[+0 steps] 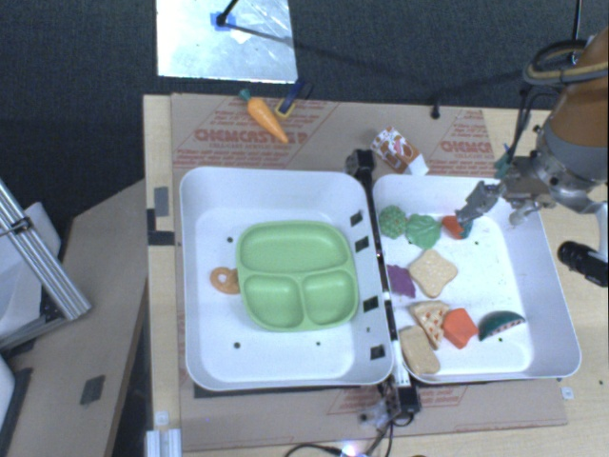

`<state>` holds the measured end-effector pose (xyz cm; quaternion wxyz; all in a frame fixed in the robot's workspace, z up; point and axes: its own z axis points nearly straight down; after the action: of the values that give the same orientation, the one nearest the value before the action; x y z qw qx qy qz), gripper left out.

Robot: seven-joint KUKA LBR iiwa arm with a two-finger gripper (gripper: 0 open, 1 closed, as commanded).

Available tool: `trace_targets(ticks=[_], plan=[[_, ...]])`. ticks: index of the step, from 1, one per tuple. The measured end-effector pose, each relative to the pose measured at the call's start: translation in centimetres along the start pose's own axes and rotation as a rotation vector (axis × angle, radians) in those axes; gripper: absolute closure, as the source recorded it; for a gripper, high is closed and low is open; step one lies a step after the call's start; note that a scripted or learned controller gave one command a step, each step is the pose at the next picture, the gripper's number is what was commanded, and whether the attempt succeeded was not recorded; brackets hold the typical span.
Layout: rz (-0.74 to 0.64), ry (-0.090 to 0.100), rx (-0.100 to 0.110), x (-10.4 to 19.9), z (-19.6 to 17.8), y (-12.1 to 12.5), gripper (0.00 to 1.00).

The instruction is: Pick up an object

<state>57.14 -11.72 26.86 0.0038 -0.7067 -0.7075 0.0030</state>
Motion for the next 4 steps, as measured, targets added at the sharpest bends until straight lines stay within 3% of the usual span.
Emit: trace_targets(ticks=[1,4], plan=[[-0.002,-0.002,-0.011,0.0,-0.6,0.2,0.0],[0.0,0.0,-0.007,-0.8,17.9,0.6,0.0]])
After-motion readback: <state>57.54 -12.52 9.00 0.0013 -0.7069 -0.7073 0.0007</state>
